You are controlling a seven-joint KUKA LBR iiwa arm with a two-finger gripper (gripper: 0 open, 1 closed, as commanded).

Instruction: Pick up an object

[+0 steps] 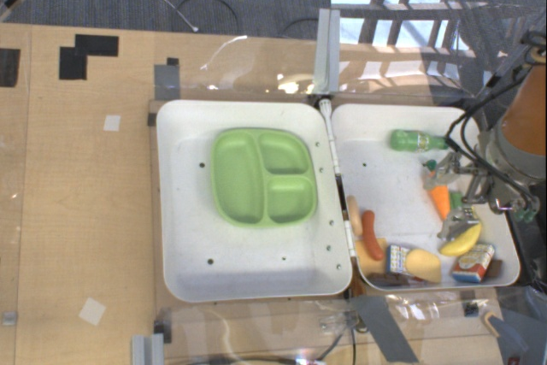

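Desk [77,184] of pale wood carries two shallow white bins side by side. Left bin [184,269] holds a green divided plate [261,177], smooth moulded plastic, three compartments. Right bin [376,171] holds the clutter: green bottle [416,140] lying on its side near the far wall; orange carrot [440,201] mid-right; yellow banana [461,239] just below it; red-and-blue carton [474,263] at the near right corner; pale lemon-like lump [425,264], small printed box [398,256] and red sausage shape [370,228] along the near wall.

Gripper [457,199] hangs over the right side of the right bin, beside the carrot and above the banana; cannot tell whether it is parted or closed, and nothing is visibly between its tips.

Judgement: likely target is the carrot or banana. Both look like light, stiff, glossy toy plastic, prone to slipping. Best taken across the narrow mid-body, not the tapered ends
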